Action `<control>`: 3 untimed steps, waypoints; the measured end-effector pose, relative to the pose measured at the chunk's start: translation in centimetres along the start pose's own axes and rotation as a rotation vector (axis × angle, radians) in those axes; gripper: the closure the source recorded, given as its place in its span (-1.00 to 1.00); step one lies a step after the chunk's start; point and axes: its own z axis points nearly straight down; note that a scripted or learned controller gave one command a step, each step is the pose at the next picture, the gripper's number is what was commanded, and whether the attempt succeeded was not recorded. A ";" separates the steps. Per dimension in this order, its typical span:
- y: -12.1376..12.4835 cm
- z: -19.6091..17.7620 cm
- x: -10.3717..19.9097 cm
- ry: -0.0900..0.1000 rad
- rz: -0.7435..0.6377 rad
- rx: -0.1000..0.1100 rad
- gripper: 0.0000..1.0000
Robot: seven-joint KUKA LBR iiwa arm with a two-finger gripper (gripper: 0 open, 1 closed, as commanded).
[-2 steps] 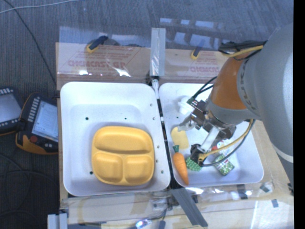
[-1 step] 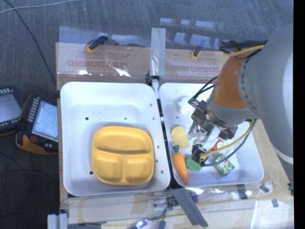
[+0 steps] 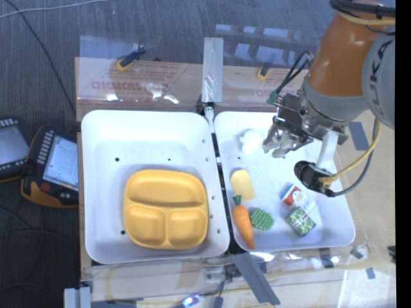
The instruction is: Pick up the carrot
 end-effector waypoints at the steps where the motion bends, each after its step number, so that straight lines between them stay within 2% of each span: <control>1: -4.0 14.1 -1.8 0.000 0.284 0.007 1.00; 2: -4.5 10.5 -0.4 0.000 0.326 0.003 1.00; 3: -6.4 14.1 3.9 -0.004 0.723 0.007 1.00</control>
